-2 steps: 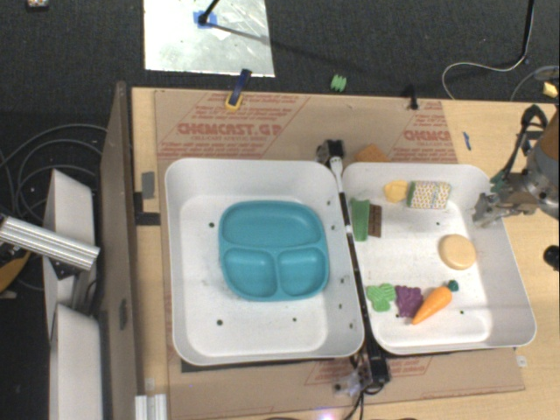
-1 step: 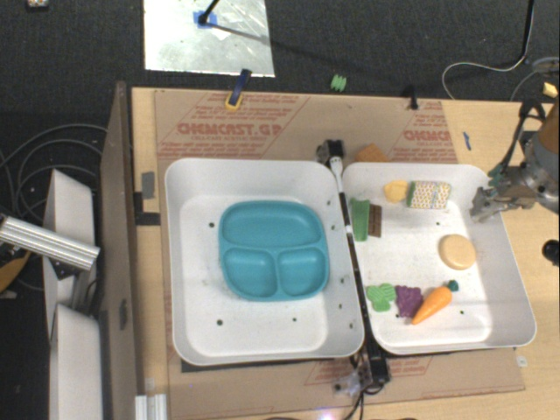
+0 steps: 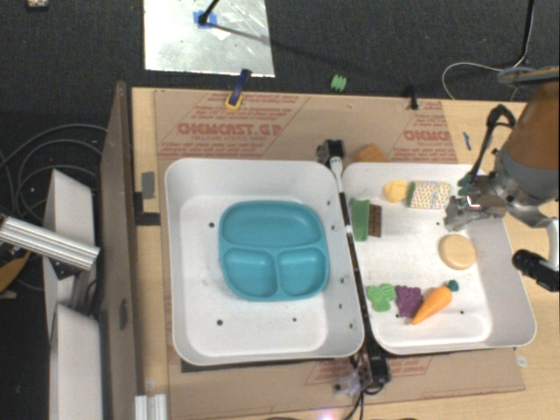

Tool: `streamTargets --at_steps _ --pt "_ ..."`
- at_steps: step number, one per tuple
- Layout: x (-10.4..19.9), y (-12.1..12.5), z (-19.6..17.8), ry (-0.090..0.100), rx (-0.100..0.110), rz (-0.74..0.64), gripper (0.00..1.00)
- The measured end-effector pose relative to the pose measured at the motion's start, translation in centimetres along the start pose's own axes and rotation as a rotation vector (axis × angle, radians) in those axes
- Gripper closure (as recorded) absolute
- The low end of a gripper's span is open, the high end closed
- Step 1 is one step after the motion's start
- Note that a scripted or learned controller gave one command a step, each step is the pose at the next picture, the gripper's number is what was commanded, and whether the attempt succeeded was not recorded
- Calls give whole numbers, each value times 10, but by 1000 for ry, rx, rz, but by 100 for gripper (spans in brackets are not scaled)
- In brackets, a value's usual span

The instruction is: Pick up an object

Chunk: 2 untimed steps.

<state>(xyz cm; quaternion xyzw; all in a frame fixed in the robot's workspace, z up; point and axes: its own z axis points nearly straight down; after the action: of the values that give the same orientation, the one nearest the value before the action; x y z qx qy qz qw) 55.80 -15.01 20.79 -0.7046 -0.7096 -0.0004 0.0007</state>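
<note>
The right bin (image 3: 516,322) holds several toy foods. A tan round biscuit (image 3: 457,252) lies near its right side. A carrot (image 3: 434,302), purple grapes (image 3: 408,299) and a green leafy piece (image 3: 381,297) sit along the front. At the back are a yellow piece (image 3: 396,191) and a dotted white packet (image 3: 429,195). A green bar (image 3: 359,219) and a brown bar (image 3: 374,220) lie by the left wall. My gripper (image 3: 461,210) hangs over the bin's right side, just behind the biscuit and right of the packet, with nothing seen in it.
The left bin (image 3: 188,234) carries a blue divided plate (image 3: 274,248). The grey arm with its orange band (image 3: 534,147) comes in over the right bin's back right corner. A cardboard sheet (image 3: 227,125) lies under both bins. An orange block (image 3: 371,153) sits behind the bins.
</note>
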Motion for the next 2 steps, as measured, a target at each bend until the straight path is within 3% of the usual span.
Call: streamTargets --at_steps 1,2 --pt "-3 0 -1 -2 -2 4 0" --pt "-38 5 5 -4 -4 7 0"
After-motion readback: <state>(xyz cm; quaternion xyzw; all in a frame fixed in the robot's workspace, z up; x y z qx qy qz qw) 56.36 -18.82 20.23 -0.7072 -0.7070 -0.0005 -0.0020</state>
